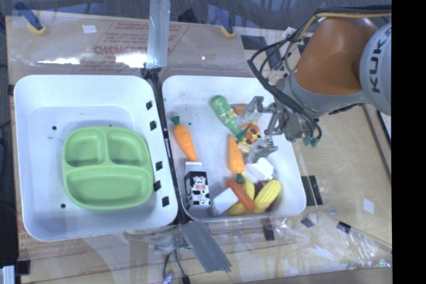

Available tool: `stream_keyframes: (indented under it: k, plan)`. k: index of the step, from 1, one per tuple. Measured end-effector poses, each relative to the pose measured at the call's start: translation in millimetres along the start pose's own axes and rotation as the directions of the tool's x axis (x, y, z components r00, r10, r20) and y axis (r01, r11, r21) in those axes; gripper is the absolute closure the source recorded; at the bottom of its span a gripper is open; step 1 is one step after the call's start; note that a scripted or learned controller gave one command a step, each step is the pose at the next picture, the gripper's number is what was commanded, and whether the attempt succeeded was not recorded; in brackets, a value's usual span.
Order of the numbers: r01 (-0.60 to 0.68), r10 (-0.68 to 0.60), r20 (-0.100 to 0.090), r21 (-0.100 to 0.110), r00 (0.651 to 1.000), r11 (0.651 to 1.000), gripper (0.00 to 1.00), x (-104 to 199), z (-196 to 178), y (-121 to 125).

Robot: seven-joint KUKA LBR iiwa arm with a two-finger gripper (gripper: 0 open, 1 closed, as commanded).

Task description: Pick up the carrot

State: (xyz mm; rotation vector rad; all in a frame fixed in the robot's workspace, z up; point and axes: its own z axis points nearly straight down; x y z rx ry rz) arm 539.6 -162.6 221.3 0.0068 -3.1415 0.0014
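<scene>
A carrot (pixel 184 140) with a green top lies at the left side of the right bin (pixel 200 90), near the divider. A second orange carrot-like piece (pixel 235 155) lies in the bin's middle, and a third (pixel 240 194) lies among the toys at the front. My gripper (pixel 259 126) hangs over the right part of this bin, well right of the left carrot and just above-right of the middle piece. Its fingers (pixel 253 105) are spread open. A small red and yellow item (pixel 249 135) lies below the gap; nothing is gripped.
The right bin also holds a green bottle (pixel 224 110), a cow-print carton (pixel 196 188), a corn cob (pixel 268 194), a yellow banana (pixel 245 188) and a white block (pixel 261 168). A green divided plate (pixel 106 166) sits in the left bin (pixel 40 103).
</scene>
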Motion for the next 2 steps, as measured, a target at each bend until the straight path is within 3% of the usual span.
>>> stream_keyframes:
  k: [1, 2]
  plan:
    - [0.164, -0.164, -0.01, -0.006, 0.986, 0.987, 0.0, 0.1, 128.1, 9.9]
    - [0.172, -0.172, 0.002, -0.001, 0.985, 0.985, 1.0, -4.5, 112.9, 10.6]
